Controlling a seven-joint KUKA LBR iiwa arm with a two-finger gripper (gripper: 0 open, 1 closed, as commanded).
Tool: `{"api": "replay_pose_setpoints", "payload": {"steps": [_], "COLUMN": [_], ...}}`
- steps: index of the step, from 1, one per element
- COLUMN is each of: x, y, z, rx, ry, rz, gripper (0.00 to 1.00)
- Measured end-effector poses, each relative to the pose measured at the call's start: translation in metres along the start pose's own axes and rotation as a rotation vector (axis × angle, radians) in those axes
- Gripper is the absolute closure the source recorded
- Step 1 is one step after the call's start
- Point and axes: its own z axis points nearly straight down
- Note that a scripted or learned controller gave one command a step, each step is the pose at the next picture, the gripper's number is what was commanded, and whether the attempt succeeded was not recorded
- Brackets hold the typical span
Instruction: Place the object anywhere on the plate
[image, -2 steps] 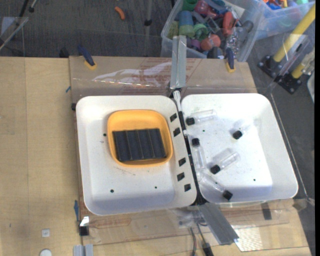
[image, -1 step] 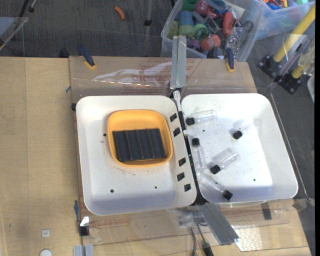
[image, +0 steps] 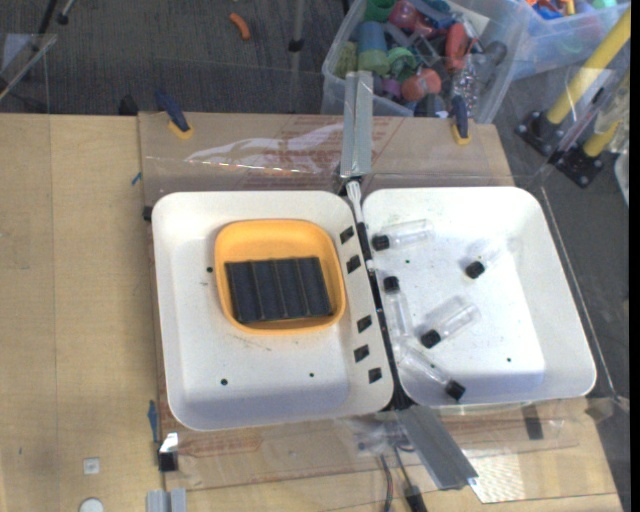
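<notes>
The block, black and ridged, lay flat inside the plate, covering most of its floor, its near edge close against the plate's front rim. Judged from that, the placing looked done if the block was the object meant. The risk then was disturbance. A return pass low over the plate could have caught the block's ridges or the raised rim and dragged the plate across the left bin, since nothing seemed to pin it there.

If the object was instead one of the vials, the dangers were different. These lay scattered right of the plate, beyond the divider, in the right bin. Two lay close to that divider and others lay farther right of the plate. They were clear, round and black-capped, so a grasp could easily have slipped or sent one rolling. One lying tight against the divider left little room to close around it. Carried to the plate, a vial would have found little bare floor. Set on the block's ridges, it might have rolled to the rim or over it, especially if released from high up.

As for the gripper, I could not tell whether it was open, closed or holding anything, and the arm's pose could not be judged from this view either.
</notes>
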Motion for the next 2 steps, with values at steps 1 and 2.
{"api": "replay_pose_setpoints", "payload": {"steps": [1,2], "x": [-0.0031,-0.0077], "y": [-0.0002,0.0000], "z": [0.0004,0.0003], "rx": [-0.001,-0.002], "ry": [-0.001,-0.002], "rz": [-0.209,-0.561], "gripper": [1.00,1.00]}}
